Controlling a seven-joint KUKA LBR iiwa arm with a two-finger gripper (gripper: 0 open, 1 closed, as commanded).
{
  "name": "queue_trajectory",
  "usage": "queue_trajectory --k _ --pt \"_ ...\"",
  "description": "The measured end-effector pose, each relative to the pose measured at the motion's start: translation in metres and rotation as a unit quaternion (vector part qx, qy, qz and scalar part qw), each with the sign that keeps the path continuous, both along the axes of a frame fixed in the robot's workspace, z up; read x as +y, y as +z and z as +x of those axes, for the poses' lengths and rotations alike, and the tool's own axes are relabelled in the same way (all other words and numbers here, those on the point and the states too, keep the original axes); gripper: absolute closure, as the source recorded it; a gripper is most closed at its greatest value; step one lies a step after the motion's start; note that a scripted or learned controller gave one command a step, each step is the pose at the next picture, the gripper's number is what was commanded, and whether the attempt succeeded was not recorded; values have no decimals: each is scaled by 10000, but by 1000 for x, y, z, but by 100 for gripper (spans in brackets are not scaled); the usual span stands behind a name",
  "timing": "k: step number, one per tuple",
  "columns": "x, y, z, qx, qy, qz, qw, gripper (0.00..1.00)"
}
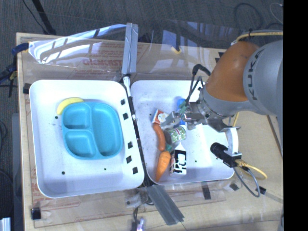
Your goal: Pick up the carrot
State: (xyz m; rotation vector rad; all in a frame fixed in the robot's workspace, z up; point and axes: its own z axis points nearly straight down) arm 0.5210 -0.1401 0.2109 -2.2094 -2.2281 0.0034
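My hand (179,117) hangs low over the clutter in the right bin (211,170); can't tell its state. Carrot (163,163) lies free by the front wall, touching a black-and-white packet (179,162), so I'm short of it. Blue divided plate (92,130) fills the left bin (48,177).

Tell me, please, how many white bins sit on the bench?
2: the left bin holds a blue plate; the right bin holds the carrot.

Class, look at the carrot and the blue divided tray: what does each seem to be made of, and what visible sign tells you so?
Carrot: probably moulded plastic, a toy; smooth, even orange surface. Blue divided tray: likely hard plastic; uniform colour, rounded moulded compartments, slight sheen.
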Motion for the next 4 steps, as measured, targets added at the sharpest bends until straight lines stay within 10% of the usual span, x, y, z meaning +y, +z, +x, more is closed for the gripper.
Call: queue_trajectory --k 1,2,3,4 --pt "-11 -97 -35 -105 933 -26 9956 0" --pt "12 -118 -42 -36 359 -3 9994 0" --pt "12 -108 -41 -45 394 -9 9992 100" --pt "49 -4 -43 -17 388 -2 9992 100"
